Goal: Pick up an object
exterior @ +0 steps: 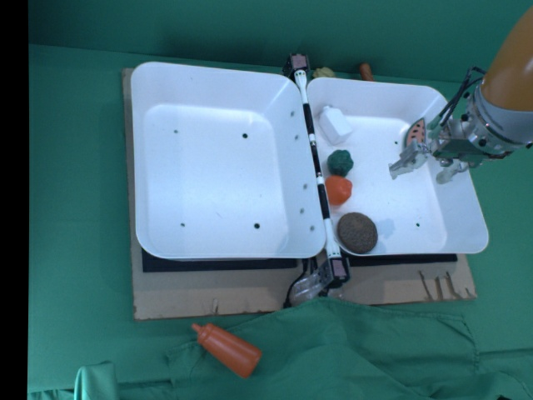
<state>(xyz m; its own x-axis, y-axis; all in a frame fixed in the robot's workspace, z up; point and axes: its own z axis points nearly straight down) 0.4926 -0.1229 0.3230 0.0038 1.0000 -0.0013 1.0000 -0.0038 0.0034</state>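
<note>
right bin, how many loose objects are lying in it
5: a white block near the top left, a dark green lump, an orange lump, a brown round pad, and a watermelon slice by the claw, which may hide more.

No text, label, brand, number or sign can be read on anything in the camera view.

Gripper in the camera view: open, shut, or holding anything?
Gripper: above the right bin, beside a watermelon slice; open or shut, and whether it holds the slice, cannot be told.
</note>
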